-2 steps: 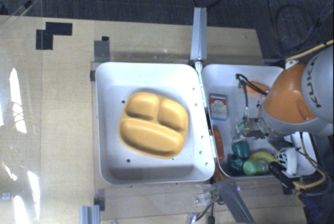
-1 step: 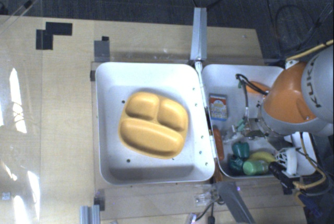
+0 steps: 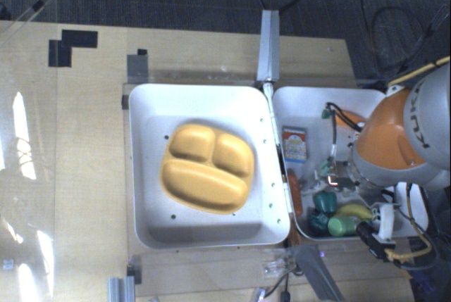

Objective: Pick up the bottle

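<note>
We've got 2 white bins side by side on the wooden surface (image 3: 84, 174). The left bin (image 3: 144, 223) has a big yellow molded tray (image 3: 208, 167) sitting in its middle. The right bin (image 3: 310, 100) is the busy one: a small card pack (image 3: 294, 143) near its left wall, an orange carrot-looking thing (image 3: 294, 193) along that wall, and at the bottom a cluster with a dark teal bottle (image 3: 324, 203), a green cylinder (image 3: 343, 225) and a banana (image 3: 356, 211) all packed close together. The arm (image 3: 402, 135) reaches over this bin, and the pincer (image 3: 337, 177) sits low just above the bottle. We can't tell whether it's spread or pressed together from this angle.
</note>
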Robot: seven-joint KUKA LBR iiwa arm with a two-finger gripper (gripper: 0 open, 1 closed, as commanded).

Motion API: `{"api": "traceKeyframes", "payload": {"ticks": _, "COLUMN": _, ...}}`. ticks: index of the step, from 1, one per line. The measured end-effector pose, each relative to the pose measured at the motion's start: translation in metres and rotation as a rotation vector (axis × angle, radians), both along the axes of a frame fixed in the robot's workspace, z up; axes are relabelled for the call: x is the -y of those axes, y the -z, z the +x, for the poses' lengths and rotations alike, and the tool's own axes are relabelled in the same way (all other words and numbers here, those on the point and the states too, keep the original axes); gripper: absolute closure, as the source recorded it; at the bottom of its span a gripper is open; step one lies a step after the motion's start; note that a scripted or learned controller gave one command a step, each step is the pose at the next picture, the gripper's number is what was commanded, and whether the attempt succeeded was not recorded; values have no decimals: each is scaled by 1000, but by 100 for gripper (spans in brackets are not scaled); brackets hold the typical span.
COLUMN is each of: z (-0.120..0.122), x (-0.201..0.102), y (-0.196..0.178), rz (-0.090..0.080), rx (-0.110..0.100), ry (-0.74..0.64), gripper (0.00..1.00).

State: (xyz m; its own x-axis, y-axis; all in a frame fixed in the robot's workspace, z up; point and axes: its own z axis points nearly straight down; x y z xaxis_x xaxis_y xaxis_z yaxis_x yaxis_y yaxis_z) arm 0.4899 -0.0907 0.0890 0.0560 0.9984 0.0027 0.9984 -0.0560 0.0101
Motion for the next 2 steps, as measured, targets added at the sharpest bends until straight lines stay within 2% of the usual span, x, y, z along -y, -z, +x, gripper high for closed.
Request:
{"api": "traceKeyframes", "payload": {"ticks": 1, "z": 1, "x": -5, "y": 0, "rz": 2, "rx": 1, "ry": 331, "gripper": 0}}
{"api": "traceKeyframes", "payload": {"ticks": 2, "z": 1, "x": 5, "y": 0, "rz": 5, "rx": 2, "ry": 441, "gripper": 0}}
